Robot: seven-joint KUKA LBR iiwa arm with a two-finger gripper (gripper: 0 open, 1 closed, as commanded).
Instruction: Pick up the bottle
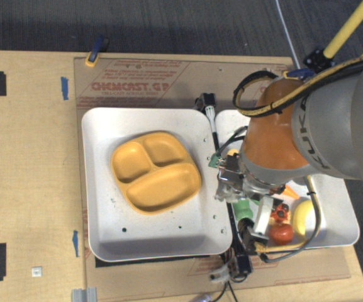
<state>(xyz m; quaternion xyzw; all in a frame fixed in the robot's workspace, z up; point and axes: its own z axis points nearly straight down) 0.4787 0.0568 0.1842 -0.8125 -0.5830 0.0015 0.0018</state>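
Camera view: arm (pixel 319 124) reaches down into the right bin (pixel 341 231) over a green bottle (pixel 243 209); jaw state cannot be told. Left bin (pixel 99 168) holds a yellow tray (pixel 156 172).

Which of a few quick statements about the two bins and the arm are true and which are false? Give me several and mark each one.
1. A yellow divided plate lies in the left bin. True.
2. The plate has three compartments. True.
3. The arm hangs over the left bin. False: it hangs over the right bin, and its end effector is low at that bin's left side.
4. A red, tomato-like thing and a yellow thing lie in the right bin. True.
5. The green thing lies in the left bin beside the plate. False: it is in the right bin, right at the end effector.
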